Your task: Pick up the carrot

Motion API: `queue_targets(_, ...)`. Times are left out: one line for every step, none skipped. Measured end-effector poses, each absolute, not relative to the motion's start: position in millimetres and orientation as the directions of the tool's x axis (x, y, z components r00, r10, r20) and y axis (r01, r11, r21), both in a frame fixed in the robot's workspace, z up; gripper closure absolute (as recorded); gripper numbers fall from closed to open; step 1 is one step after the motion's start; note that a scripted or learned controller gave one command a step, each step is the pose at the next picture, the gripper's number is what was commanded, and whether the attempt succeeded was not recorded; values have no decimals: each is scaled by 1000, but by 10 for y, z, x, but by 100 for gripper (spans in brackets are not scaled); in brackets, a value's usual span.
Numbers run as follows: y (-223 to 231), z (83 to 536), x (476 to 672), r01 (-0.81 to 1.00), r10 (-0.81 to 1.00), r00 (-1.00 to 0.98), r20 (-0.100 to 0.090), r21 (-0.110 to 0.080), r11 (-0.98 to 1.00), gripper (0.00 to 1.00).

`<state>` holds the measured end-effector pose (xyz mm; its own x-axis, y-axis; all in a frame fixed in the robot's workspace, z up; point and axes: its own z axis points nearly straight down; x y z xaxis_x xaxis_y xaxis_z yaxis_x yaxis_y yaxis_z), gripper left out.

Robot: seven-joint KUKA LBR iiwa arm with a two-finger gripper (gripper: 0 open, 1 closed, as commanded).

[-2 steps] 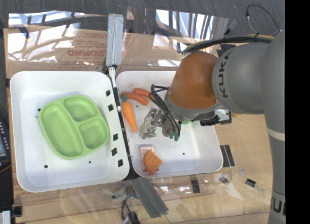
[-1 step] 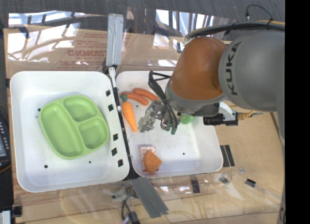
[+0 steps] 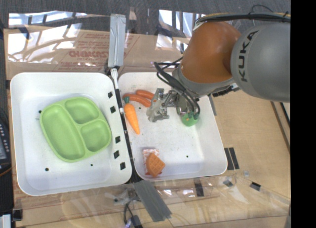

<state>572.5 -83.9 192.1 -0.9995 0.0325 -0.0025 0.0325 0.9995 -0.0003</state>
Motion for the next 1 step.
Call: queue_targets(-329, 1914, 5448, -155, -155, -988, 1, 0, 988, 0)
